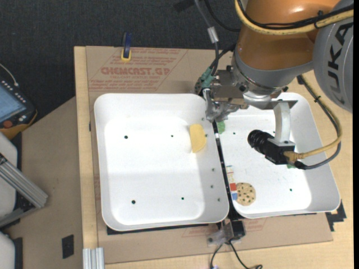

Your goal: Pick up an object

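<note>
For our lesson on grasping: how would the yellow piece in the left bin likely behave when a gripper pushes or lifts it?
The yellow piece lies flat and looks thin, so it would probably slide, not roll. It seems small and likely light. It rests near the left bin wall, which could crowd the fingers.

Arm (291,15): grey w/ orange band, enters from upper right, wrist pointing down. Gripper (215,116): low, approx. vertical; partly hidden under wrist housing, so finger detail unclear.

Arm (291,15) cut off top/right.
</note>
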`<control>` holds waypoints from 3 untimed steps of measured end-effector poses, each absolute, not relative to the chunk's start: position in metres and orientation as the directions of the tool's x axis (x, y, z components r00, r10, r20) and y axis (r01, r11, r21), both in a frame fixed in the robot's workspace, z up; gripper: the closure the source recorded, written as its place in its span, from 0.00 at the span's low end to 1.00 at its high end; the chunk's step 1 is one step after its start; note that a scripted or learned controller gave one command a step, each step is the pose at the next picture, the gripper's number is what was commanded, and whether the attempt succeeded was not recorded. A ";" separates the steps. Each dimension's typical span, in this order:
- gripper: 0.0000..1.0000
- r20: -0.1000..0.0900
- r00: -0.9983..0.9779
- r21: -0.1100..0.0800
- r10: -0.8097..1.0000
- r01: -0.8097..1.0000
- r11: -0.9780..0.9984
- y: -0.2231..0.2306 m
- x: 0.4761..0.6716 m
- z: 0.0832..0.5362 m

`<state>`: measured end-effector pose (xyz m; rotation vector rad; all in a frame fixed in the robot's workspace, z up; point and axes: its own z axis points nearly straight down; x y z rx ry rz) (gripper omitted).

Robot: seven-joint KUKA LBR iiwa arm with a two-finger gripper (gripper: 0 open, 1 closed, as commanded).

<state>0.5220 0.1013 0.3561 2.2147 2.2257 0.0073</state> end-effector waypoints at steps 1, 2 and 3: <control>1.00 -0.001 -0.005 -0.011 1.000 1.000 0.005 0.150 0.476 0.275; 1.00 -0.003 0.011 -0.004 1.000 1.000 -0.011 0.053 0.479 0.269; 1.00 -0.002 0.008 -0.004 1.000 1.000 -0.008 -0.011 0.479 0.252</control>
